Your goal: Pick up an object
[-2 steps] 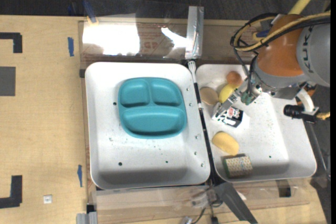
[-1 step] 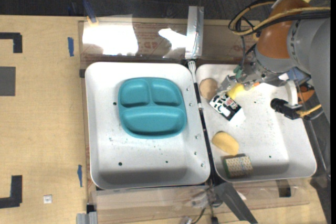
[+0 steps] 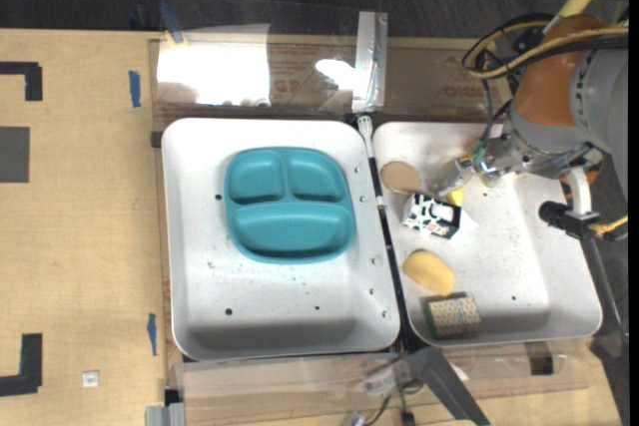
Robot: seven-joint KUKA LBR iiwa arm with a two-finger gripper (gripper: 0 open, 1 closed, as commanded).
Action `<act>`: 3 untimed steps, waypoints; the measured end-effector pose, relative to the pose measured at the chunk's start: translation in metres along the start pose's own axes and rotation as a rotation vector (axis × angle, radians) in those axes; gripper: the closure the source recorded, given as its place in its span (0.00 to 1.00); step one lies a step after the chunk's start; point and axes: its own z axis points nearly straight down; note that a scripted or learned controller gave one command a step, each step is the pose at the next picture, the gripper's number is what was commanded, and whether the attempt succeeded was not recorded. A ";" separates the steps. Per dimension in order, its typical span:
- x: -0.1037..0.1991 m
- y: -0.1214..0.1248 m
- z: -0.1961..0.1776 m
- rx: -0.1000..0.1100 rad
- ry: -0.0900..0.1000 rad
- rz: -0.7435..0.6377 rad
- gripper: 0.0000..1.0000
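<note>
My gripper (image 3: pixel 449 181) hangs low over the back left part of the right bin (image 3: pixel 529 294). A tan round object (image 3: pixel 400 177) lies just left of it. Directly in front of it sits a black-and-white patterned object (image 3: pixel 431 214) with a yellow part at its right edge. Nearer the front edge lies a yellow oval object (image 3: pixel 427 270). A speckled rectangular block (image 3: pixel 454 314) rests at the bin's front rim. Nothing shows between the gripper and these objects that tells of a hold.
The left bin (image 3: pixel 200 294) holds a teal divided plate (image 3: pixel 290 203). A clear plastic sheet and a taped post (image 3: pixel 369 60) stand behind the bins. The arm's orange band (image 3: pixel 544 90) and cables crowd the right bin's back right corner.
</note>
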 end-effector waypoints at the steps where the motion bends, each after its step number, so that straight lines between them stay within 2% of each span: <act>1: 0.024 -0.053 -0.001 -0.002 0.001 -0.134 0.00; 2: 0.026 0.014 0.000 0.001 0.002 0.041 0.00; 3: 0.078 0.041 -0.104 -0.008 0.000 -0.036 0.00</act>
